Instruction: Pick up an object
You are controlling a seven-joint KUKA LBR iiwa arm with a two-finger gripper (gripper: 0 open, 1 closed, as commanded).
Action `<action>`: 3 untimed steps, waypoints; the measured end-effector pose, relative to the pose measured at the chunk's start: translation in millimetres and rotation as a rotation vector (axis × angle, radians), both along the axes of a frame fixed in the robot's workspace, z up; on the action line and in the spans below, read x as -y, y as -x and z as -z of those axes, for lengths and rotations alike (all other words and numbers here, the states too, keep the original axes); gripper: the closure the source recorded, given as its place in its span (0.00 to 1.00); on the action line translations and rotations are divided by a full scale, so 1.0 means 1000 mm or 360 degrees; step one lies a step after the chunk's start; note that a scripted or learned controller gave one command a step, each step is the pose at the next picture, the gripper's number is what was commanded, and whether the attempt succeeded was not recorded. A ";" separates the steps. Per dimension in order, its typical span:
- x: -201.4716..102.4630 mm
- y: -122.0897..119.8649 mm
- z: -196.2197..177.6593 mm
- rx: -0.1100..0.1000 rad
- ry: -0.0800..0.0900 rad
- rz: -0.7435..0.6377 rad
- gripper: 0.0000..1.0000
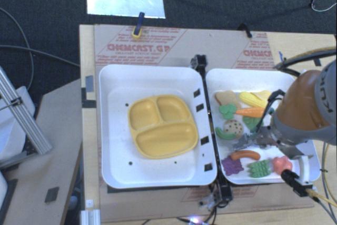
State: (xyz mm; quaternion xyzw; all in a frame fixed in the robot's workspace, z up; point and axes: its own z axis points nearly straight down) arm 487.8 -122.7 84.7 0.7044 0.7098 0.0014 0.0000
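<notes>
Arm positioned over the right bin (221,77); toy food items loose on the bin floor.
The gripper (251,139) is seen low among the items, just beside a speckled cookie (233,127) and above a red sausage (245,155); whether its fingers are spread or closed cannot be told. A carrot (250,111), corn cob (254,98), purple grapes (231,166) and a green leafy piece (258,168) are located nearby. A yellow divided plate (159,126) is placed in the left bin (113,113).

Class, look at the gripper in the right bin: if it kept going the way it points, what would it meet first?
Probably the cookie, just beyond the gripper, though depth is unclear.
</notes>
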 end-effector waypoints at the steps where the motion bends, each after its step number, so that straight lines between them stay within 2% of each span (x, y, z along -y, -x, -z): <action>1: -0.043 0.001 0.001 -0.0005 -0.0001 0.0000 0.00; 2: -0.092 -0.001 -0.105 0.0014 0.0000 -0.0005 0.00; 3: -0.216 0.002 -0.099 -0.0002 -0.0006 -0.0016 0.00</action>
